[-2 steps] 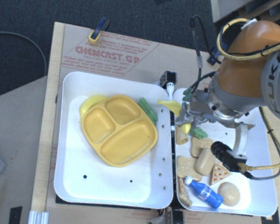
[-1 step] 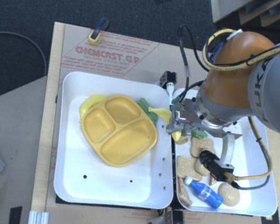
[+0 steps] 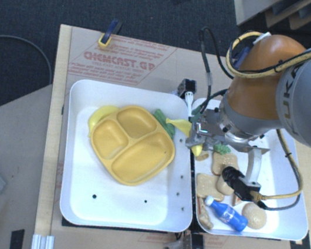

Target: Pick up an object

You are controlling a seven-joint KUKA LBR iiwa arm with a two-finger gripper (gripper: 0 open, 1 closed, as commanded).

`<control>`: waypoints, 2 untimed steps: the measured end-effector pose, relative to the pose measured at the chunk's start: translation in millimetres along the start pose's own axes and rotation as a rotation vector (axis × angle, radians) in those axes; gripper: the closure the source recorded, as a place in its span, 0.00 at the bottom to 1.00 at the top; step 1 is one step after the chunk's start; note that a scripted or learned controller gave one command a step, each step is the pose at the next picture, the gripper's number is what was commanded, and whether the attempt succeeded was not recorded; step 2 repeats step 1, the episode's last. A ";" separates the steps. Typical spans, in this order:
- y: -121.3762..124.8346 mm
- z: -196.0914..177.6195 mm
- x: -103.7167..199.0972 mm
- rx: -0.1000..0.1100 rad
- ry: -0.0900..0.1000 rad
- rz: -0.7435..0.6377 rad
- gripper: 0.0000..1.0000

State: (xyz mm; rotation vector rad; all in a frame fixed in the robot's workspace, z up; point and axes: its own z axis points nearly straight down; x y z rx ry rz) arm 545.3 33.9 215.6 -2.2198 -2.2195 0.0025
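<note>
Just below the pincer (image 3: 200, 136), yellow item (image 3: 198, 150).

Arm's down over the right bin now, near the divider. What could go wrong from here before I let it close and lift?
1. The right white bin is crowded: tan cookie-shaped pieces, a blue plastic bottle and a small yellow piece lie close together, so the gripper may catch two or none.
2. It hangs close to the bins' shared rim, which could block a finger.
3. The black cable loops low over the toys and might snag.
</note>
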 end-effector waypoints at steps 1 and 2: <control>6.7 -8.8 -14.2 -0.005 -0.001 0.001 1.00; 6.7 -8.8 -14.2 -0.005 -0.001 0.001 1.00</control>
